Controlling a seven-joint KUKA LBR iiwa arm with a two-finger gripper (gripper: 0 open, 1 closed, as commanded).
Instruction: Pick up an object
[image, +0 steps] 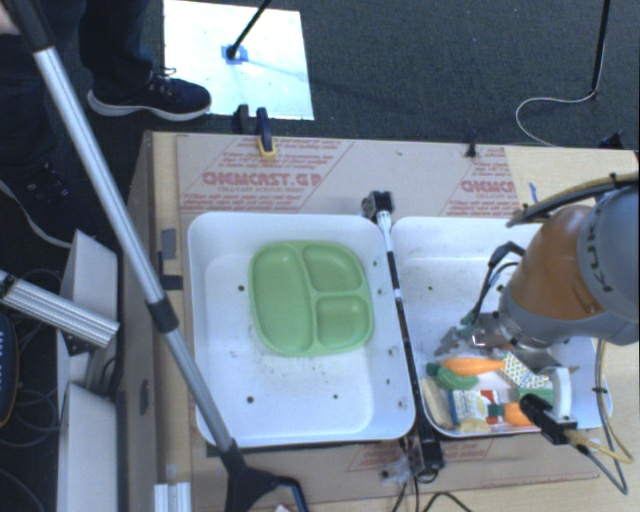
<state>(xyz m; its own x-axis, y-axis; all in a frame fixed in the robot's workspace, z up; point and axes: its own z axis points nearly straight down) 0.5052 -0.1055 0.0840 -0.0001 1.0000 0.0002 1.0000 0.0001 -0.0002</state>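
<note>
Two white bins (225, 330): one green plate (310, 298) left; gripper (490, 345) right, state unclear.

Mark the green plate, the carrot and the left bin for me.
green plate (310, 298), camera view, on its large left compartment.
carrot (470, 367), camera view, on its orange body.
left bin (300, 405), camera view, on bare white floor in front of the plate.

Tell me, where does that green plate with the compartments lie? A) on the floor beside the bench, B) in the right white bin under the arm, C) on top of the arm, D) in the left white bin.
D: the green plate lies flat on the floor of the left bin, apart from the small objects piled in the right bin.
</note>
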